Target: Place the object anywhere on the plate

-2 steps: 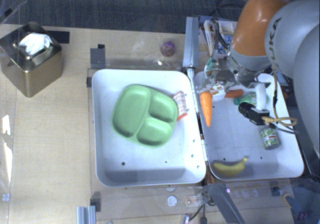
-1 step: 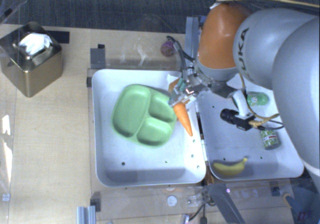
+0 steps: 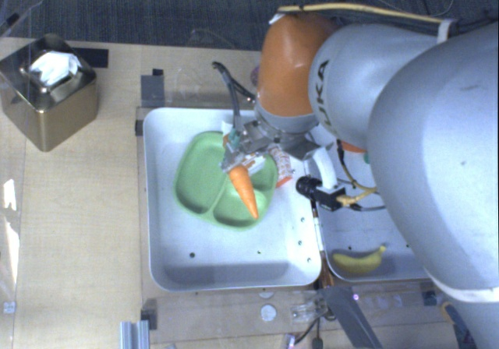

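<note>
A green plate with compartments (image 3: 199, 172) lies in the left white bin (image 3: 179, 262). An orange carrot (image 3: 245, 192) points down and to the right over the plate's right side, its tip near the plate's lower right rim. The carrot's thick end sits between the fingers of my gripper (image 3: 238, 162), which is shut on it. The gripper reaches in from the right, over the plate's right half. I cannot tell whether the carrot rests on the plate or hangs just above it.
A yellow banana (image 3: 359, 260) lies in the right bin, near its front edge. A brass-coloured box (image 3: 48, 98) with white material inside stands on the bench at the far left. The arm's grey body covers most of the right bin.
</note>
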`<state>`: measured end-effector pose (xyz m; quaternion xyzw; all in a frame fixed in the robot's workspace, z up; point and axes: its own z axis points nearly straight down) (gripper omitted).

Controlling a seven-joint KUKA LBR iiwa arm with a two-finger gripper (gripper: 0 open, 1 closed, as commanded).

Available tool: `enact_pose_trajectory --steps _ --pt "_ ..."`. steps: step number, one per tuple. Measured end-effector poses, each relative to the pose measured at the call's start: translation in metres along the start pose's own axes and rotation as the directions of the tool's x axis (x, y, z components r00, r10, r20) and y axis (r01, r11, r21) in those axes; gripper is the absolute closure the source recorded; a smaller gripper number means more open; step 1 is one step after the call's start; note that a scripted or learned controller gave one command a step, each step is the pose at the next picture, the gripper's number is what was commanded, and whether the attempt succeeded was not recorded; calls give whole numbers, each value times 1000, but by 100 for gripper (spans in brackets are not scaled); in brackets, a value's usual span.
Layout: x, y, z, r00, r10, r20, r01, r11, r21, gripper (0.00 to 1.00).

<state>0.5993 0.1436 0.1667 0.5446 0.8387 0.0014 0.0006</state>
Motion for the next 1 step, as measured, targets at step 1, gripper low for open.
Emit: enact_pose_trajectory --steps 1 --pt "0 0 0 1000 0 0 0 1000 -1 0"
